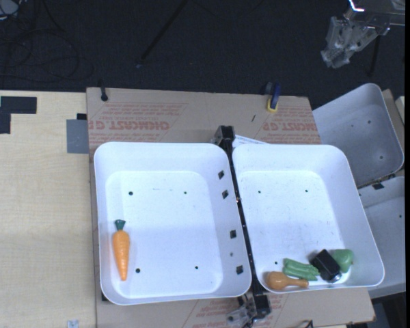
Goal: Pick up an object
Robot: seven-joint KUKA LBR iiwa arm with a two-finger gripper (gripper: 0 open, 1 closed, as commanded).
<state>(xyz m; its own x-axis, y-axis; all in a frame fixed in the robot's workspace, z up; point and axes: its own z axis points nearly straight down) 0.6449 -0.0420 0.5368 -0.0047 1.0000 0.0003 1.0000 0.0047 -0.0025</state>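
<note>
An orange toy carrot [121, 251] with a green top lies in the left bin [157, 157], near its front left corner. In the right bin [294, 157], at the front right corner, lie a green bean-like toy [301, 269], an orange-brown pear-shaped toy [284, 281], a small black block [326, 264] and a green piece [343, 257] behind it. My gripper [338, 52] hangs high at the top right of the camera view, well behind and above the right bin, far from all the objects.
The two bins sit on a cardboard sheet [191, 118] held by a yellow-blue clamp [274, 97] at the back. A grey metal plate [359, 132] leans at the right of the right bin. Cables lie on the dark floor behind.
</note>
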